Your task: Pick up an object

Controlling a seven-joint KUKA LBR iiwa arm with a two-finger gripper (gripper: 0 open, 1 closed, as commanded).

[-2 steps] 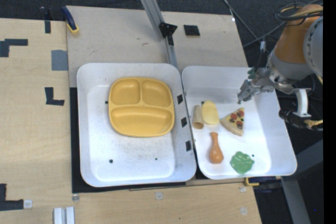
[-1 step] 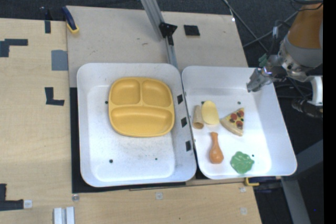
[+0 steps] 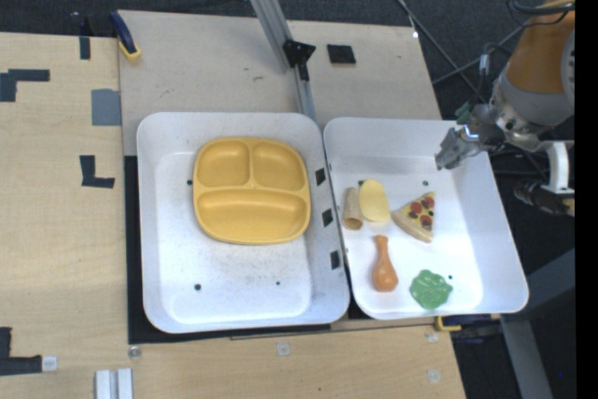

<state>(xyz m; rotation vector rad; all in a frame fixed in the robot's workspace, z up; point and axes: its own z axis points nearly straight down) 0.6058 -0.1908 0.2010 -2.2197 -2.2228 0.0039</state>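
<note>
Worktop [image 3: 206, 61] is seen from above, bearing two shallow white bins side by side. The left bin [image 3: 163, 294] holds a yellow divided tray [image 3: 250, 190], placed in its upper half. The right bin [image 3: 486, 238] holds four toy foods: a pale yellow piece [image 3: 374, 200] with a tan roll [image 3: 352, 208] touching its left side, a pizza slice [image 3: 418, 217] just to the right of them, an orange drumstick [image 3: 383, 265] below, and a green leafy piece [image 3: 431, 289] at the lower right. The end effector [image 3: 452, 151] is positioned over the upper right edge of the right bin, apart from all four foods. Nothing is seen between its fingers; whether they are spread or pressed together cannot be told.
</note>
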